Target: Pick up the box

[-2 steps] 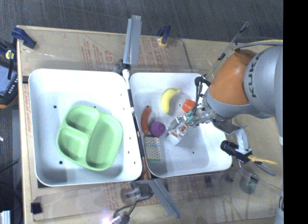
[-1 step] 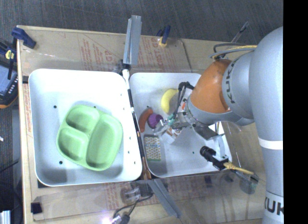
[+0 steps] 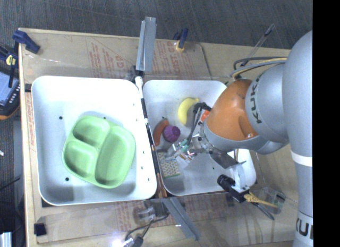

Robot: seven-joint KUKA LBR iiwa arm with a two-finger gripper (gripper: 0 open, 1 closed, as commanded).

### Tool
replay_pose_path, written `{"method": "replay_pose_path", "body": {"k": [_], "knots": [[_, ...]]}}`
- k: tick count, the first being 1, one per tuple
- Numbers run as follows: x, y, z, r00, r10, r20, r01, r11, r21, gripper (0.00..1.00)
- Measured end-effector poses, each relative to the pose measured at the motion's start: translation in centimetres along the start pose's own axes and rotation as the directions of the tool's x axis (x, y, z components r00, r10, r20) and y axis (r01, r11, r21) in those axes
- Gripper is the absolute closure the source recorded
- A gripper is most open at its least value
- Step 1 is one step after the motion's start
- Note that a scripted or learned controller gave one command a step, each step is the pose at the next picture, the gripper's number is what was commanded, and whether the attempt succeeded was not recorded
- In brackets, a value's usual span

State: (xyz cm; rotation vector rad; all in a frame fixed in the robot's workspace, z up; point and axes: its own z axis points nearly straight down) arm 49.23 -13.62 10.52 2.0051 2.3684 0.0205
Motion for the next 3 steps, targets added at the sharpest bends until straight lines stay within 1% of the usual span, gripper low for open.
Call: {"method": "replay_pose_path", "body": {"k": [1, 2, 3], "knots": [[1.5, 1.0, 0.0, 0.964, 0.267, 0.005, -0.267, 0.964, -0.002, 0.00], [0.7, 7.0, 0.3, 0.991, 0.135, -0.007, -0.135, 0.991, 0.013, 0.00], [0.5, 7.3, -1.2, 0.992, 0.129, -0.001, -0.129, 0.992, 0.002, 1.00]]}}
